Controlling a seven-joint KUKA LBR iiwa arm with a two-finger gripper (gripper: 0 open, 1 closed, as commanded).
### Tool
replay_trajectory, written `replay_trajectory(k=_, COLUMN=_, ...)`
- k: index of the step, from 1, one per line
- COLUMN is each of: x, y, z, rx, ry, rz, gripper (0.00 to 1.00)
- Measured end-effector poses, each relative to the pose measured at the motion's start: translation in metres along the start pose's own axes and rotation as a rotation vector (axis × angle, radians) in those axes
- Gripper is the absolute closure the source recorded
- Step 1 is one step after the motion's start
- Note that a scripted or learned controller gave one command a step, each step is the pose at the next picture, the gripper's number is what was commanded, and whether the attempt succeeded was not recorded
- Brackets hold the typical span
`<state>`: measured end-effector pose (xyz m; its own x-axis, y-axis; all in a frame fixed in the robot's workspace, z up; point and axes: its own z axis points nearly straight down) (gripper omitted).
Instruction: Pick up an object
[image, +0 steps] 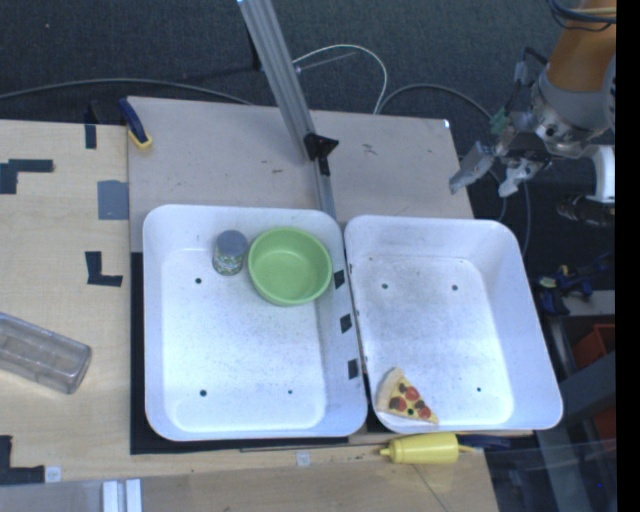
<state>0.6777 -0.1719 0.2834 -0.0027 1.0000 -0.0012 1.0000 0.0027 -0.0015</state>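
Observation:
A green bowl (290, 265) sits in the left bin (170, 400) near its far right corner. Just left of the bowl stands a small grey-topped can (229, 252). A pizza slice toy (404, 397) lies in the right bin (500, 300) at its near left corner. My gripper (491, 172) hangs at the upper right, above the bench beyond the right bin's far edge, with its two fingers spread apart and nothing between them. The orange band of the arm (585, 45) rises above it.
A yellow squeeze bottle (425, 449) lies on the bench just in front of the right bin. A clear plastic container (40, 352) rests at the far left. A slanted metal pole (290, 95) meets the bins' far edge between them. Cables trail behind the bench.

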Motion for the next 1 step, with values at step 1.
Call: replay_trajectory(k=1, x=-0.0001, y=-0.0001, z=0.0000, rx=0.000, ry=0.000, rz=0.000, gripper=0.00)
